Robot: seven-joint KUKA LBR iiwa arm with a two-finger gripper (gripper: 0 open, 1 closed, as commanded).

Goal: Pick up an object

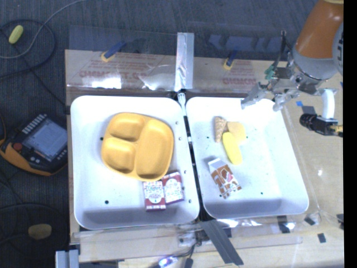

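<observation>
The hand (266, 95) hovers open and empty over the right bin's (290, 166) one o'clock corner. The yellow banana (232, 149) lies near the bin's centre, toward seven o'clock from the hand; descend squarely across its narrow width, clear of the neighbouring packet (224, 177).

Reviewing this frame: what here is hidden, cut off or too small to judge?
- Two-finger gripper, camera view: small and blurred above the right white bin's far rim; finger state unreadable.
- Grey arm with orange band: cut off by the top and right edges.
- Small red-and-white cartons in the left white bin: print too small to read.
- Yellow compartment plate: covers the bin floor beneath.
</observation>
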